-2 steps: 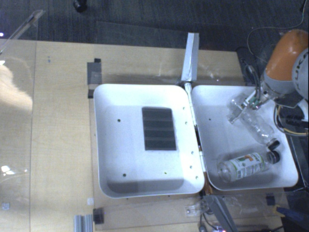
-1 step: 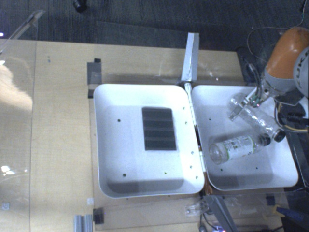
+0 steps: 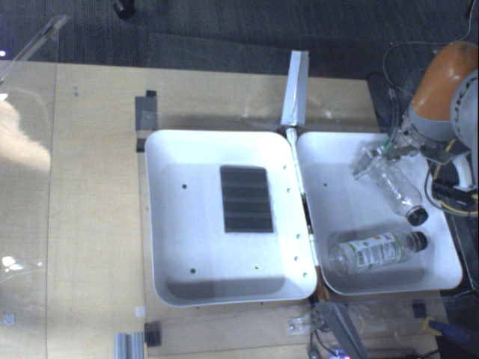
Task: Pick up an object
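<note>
A clear plastic bottle (image 3: 395, 188) with a black cap lies slantwise in the right bin (image 3: 329, 200). A second clear bottle (image 3: 372, 250), labelled and black-capped, lies across that bin's near side. In the middle of the left bin (image 3: 172, 223) lies a dark ribbed rectangular block (image 3: 245, 199). My gripper (image 3: 380, 152) hangs low at the right bin's far side, right at the upper end of the slanted bottle. Whether it touches the bottle is unclear.
The grey arm with its orange band (image 3: 443, 81) reaches in over the right bin's far right corner. Cables (image 3: 447, 189) hang along that bin's right edge. A metal bar (image 3: 295, 92) stands behind the seam between the bins.
</note>
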Controlling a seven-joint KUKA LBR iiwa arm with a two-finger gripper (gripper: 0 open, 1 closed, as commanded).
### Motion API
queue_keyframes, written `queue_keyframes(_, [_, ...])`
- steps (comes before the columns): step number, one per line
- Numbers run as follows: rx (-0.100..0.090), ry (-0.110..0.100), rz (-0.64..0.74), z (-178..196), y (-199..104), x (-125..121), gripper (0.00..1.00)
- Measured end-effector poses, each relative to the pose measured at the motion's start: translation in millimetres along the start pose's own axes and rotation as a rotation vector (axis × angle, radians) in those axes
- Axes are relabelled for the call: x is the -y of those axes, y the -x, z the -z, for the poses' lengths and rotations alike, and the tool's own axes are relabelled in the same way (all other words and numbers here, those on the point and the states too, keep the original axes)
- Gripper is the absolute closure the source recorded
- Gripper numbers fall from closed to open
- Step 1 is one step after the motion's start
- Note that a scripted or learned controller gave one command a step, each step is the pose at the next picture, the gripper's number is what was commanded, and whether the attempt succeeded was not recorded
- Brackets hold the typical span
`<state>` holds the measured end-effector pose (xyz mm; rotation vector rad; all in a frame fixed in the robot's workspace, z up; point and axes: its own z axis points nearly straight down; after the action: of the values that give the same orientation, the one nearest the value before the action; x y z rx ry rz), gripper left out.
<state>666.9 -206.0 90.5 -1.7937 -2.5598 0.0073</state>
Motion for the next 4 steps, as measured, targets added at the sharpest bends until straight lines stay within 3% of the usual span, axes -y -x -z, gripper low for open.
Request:
queue_keyframes(1, [0.014, 0.02, 0.029, -4, -22, 59, 0.0])
queue_keyframes(2, [0.019, 0.024, 0.151, -3, -56, 105, 0.0])
queue_keyframes(3, [0.02, 0.024, 0.336, -3, -86, 54, 0.0])
queue_keyframes(4, [0.023, 0.031, 0.334, 9, -87, 52, 1.0])
